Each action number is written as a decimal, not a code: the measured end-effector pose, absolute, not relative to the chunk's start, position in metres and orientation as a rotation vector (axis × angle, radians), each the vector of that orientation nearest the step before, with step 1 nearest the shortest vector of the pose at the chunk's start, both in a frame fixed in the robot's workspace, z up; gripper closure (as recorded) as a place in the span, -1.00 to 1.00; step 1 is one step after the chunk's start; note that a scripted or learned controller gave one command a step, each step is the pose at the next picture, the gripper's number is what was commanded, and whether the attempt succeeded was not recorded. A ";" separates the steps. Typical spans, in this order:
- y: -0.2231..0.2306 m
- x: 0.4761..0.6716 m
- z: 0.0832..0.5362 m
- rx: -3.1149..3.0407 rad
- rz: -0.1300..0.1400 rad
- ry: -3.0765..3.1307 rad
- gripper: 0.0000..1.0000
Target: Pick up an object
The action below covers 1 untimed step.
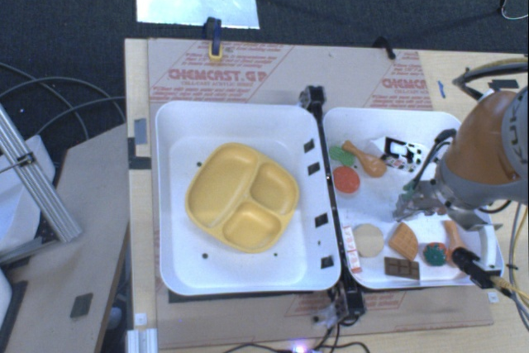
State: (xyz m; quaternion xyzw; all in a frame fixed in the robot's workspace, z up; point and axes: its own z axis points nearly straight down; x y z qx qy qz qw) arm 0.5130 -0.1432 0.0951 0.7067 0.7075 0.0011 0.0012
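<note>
The right white bin [388,115] holds several small food toys. A green piece [339,154], a tan drumstick [364,159] and a red round piece [346,180] lie at its back left. A black-and-white item [402,151] sits behind the arm. Along the front lie a beige disc [369,240], an orange wedge [404,242], a brown chocolate bar [402,267], a teal ball [435,253] and an orange carrot [455,234]. My gripper [411,207] hangs low over the bin's middle, just behind the orange wedge. Nothing shows held in it.
The left white bin [165,178] carries a yellow three-compartment plate [240,194]. A black divider with clips [324,178] runs between the bins. The arm's orange band [488,149] covers the right bin's right side. Cardboard [248,70] lies under both bins.
</note>
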 end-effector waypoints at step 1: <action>-0.121 0.486 0.084 2.222 0.001 2.221 1.00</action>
